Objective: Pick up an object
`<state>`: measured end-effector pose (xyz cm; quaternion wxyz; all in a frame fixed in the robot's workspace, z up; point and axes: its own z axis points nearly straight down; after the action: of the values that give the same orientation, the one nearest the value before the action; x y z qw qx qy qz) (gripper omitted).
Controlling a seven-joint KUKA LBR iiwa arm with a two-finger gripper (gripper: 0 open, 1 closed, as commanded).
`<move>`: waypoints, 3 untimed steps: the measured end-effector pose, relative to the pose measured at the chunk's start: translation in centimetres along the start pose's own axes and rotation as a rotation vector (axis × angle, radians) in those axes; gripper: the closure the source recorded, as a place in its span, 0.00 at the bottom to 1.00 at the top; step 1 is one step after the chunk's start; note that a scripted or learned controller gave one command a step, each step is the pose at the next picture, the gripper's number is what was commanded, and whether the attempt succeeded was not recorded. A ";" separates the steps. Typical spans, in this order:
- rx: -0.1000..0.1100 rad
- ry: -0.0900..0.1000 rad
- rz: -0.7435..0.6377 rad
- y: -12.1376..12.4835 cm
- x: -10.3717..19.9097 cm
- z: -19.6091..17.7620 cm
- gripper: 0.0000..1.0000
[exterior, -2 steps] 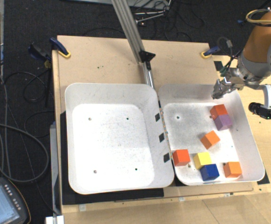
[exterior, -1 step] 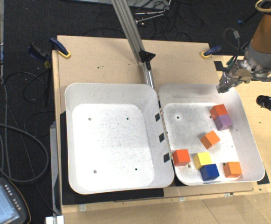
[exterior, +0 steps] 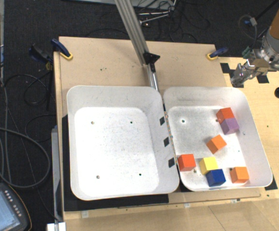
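The right bin [exterior: 202, 94] holds several small blocks. An orange block [exterior: 225, 113] touches a purple block [exterior: 230, 125] near the bin's far right side. Another orange block [exterior: 217, 143] lies in the middle. Along the front edge sit a red-orange block [exterior: 186, 161], a yellow block [exterior: 208, 164], a blue block [exterior: 216, 177] and an orange block [exterior: 239, 174]; the yellow and blue ones touch. My gripper [exterior: 239, 76] hangs above the bench just past the right bin's far right corner, apart from all the blocks, with nothing seen in it.
The left bin [exterior: 113, 138] lies beside the right one. A slanted metal pole [exterior: 132, 23] runs down to the gap between the bins at the back. Clamps [exterior: 61, 49] [exterior: 217, 53] grip the board's far corners. A tablet [exterior: 2, 211] sits at the lower left.
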<state>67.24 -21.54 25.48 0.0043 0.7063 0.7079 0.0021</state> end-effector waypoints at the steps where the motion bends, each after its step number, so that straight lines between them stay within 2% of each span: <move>1: 0.009 0.005 -0.005 -0.6 5.6 1.2 1.00; 2: 0.009 0.005 -0.007 -0.4 11.9 0.8 1.00; 3: 0.008 0.005 -0.006 -1.3 17.2 0.0 1.00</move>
<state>65.94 -4.31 25.42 -0.0003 0.7042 0.7100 0.0010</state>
